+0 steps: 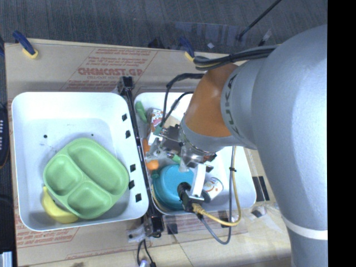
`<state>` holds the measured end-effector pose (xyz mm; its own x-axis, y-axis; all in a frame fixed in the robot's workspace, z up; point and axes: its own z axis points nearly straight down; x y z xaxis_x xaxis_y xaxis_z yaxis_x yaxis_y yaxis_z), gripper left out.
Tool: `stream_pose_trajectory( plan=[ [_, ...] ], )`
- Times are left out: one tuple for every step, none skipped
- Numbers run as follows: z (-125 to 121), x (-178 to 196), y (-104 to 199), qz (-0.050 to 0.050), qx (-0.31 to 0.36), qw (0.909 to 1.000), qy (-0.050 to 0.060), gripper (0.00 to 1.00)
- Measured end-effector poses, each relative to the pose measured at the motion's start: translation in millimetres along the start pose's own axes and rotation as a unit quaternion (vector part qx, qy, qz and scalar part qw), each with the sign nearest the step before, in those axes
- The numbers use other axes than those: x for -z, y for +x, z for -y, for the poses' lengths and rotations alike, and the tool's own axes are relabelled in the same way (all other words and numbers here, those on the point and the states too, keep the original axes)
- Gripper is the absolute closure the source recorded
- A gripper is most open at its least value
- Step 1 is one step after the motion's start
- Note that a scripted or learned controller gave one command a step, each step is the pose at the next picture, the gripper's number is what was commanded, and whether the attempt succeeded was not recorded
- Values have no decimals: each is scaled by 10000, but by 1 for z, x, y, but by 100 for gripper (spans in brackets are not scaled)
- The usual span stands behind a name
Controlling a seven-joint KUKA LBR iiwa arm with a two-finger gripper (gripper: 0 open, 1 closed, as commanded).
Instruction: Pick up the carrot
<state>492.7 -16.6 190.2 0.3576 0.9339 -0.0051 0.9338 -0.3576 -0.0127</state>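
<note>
looms largest at the right: grey arm (289,132) with its orange band (208,107), reaching in over the right bin (245,196). hangs low over that bin's left half, gripper (167,143) down among the clutter; cannot tell how the claw is set, since the wrist hardware covers it. lies just below and left of the gripper, close to the divider between the bins: small orange piece, likely the carrot (152,164), partly hidden, with another sliver of orange just above it by the bin wall. cannot tell whether anything touches it. sits right beneath that, a blue bowl (169,188), with a yellow cable (219,220) curling past its lower edge. shows near the bin's upper left a green item (141,113), too small to name. holds, in the left bin (33,110), a green divided plate (86,177) resting partly over a yellow thing (55,211) at the lower left corner. rests under both bins a brown cardboard sheet (111,65) with red print.
</note>
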Motion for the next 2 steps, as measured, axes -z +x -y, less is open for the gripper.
stream_pose_trajectory(
  plan=[
    [0, 0, 0, 2, -7, 10000, -4, 0],
    [0, 0, 0, 2, -7, 10000, -4, 0]
  ],
)
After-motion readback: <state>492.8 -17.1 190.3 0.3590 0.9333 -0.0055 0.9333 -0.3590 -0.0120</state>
